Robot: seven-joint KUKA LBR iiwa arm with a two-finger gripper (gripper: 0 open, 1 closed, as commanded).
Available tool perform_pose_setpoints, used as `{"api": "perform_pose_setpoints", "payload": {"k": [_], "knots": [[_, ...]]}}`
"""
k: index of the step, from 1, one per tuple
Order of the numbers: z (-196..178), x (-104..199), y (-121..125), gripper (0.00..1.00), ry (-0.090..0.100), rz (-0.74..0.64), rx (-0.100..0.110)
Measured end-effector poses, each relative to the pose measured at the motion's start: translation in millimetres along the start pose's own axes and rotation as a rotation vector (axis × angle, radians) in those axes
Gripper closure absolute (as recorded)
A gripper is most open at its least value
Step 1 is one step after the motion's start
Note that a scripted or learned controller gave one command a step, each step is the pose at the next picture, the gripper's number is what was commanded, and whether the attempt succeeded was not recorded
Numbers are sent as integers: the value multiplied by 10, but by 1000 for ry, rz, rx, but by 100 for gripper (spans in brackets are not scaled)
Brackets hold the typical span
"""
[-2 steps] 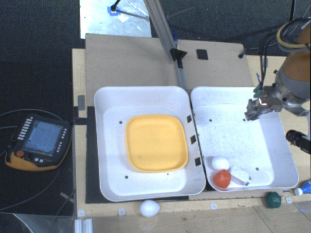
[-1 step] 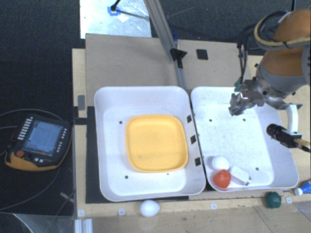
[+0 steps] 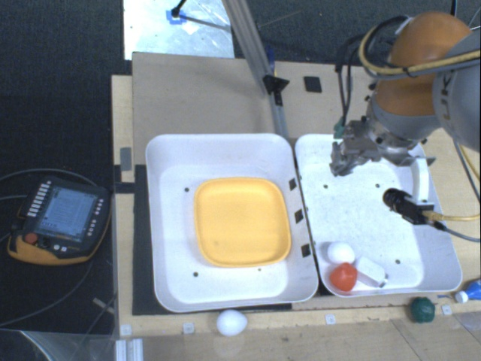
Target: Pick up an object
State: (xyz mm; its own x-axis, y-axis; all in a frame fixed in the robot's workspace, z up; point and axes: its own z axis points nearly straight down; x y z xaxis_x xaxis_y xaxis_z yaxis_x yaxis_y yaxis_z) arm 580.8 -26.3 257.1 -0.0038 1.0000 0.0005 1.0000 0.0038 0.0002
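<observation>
Red ball [image 3: 344, 277] sits untouched in the right bin's [image 3: 443, 265] near corner, so your tool [image 3: 344, 159], grip state unclear, needs to travel there and descend.

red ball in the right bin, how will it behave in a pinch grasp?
The red ball looks round and smooth, so it may roll or squirt out of a pinch. It sits against a white ball and white block, which may hinder finger access.

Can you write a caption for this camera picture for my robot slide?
Robot gripper hovers over the right bin; a red ball waits below, a yellow plate beside.
</observation>
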Motion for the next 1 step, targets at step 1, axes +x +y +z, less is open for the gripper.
{"api": "perform_pose_setpoints", "payload": {"k": [1], "knots": [[-8,488,174,100,1,-1,-1]]}}
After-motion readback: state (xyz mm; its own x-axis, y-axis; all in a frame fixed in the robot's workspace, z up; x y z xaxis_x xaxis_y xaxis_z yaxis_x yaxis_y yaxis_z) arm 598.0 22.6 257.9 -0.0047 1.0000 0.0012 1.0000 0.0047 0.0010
